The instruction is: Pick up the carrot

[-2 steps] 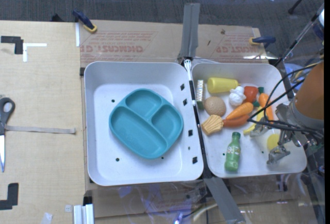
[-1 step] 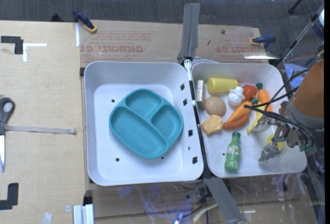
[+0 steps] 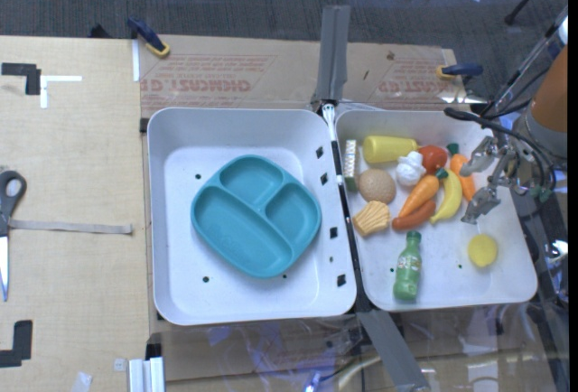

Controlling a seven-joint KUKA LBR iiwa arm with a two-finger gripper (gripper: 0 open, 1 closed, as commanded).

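Carrot time: we see the long orange plastic carrot (image 3: 418,194) lying by the curved yellow plastic banana (image 3: 449,198). Our metal hand (image 3: 480,197) hangs open, just right of that banana.

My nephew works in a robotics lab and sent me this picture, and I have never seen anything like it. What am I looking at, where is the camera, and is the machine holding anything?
The camera is fixed above a bench and looks down at a slant. Two shallow white bins sit side by side. The left bin holds a blue divided plate. The right bin holds toy food: a carrot, a banana, a tomato, a corn cob, a lemon, a green bottle and some other pieces. The machine is a robot arm reaching in from the right; its two-finger gripper hangs over the right bin, beside the banana. Nothing shows between its fingers, so it holds nothing. Its job is to pick up the carrot, which lies in the pile.
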